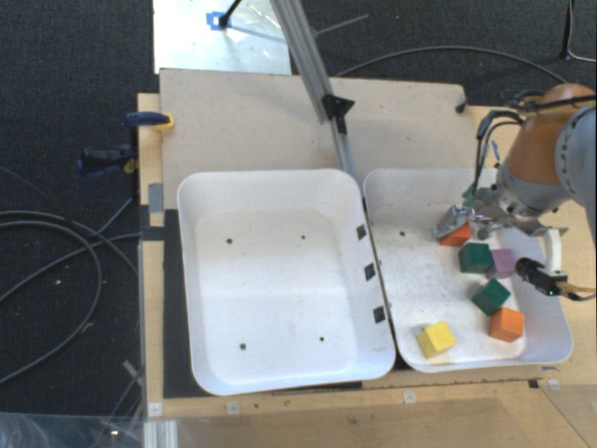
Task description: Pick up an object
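In the right bin (pixel 410 203) my gripper (pixel 454 222) is low over the upper middle, right on top of a small orange-red block (pixel 456 237) that peeks out below it. Whether that block is held is hidden by the wrist. Just right of it lie a dark green block (pixel 475 257) and a purple block (pixel 504 262). Further toward the front are a second green block (pixel 491 297), an orange block (pixel 506 325) and a yellow block (pixel 435 339).
The left bin (pixel 270 278) sits beside the right one, with a shared wall between them. A slanted metal pole (pixel 308 54) crosses above the bench's back. The arm's orange band (pixel 541 147) and cables hang over the right bin's far right corner.
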You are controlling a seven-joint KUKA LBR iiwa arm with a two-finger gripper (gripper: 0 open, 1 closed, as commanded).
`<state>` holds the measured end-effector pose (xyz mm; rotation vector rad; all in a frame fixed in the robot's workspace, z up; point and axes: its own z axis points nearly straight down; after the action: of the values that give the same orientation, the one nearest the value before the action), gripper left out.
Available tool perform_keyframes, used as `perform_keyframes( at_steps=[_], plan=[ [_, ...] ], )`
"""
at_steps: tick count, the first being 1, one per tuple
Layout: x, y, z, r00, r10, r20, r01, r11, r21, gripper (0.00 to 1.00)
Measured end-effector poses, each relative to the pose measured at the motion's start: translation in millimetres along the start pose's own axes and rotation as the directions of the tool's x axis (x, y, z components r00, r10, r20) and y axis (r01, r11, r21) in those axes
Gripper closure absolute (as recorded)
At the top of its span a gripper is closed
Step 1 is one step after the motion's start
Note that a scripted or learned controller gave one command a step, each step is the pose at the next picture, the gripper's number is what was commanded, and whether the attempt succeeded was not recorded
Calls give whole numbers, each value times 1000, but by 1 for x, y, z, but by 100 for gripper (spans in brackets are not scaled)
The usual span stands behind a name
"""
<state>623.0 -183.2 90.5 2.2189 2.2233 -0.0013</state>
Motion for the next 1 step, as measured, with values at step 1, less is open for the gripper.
perform_keyframes(
  at_steps=[1],
  plan=[
    [0, 2, -12, 1000, -4, 2, 4, 1000, -4, 100]
  ],
)
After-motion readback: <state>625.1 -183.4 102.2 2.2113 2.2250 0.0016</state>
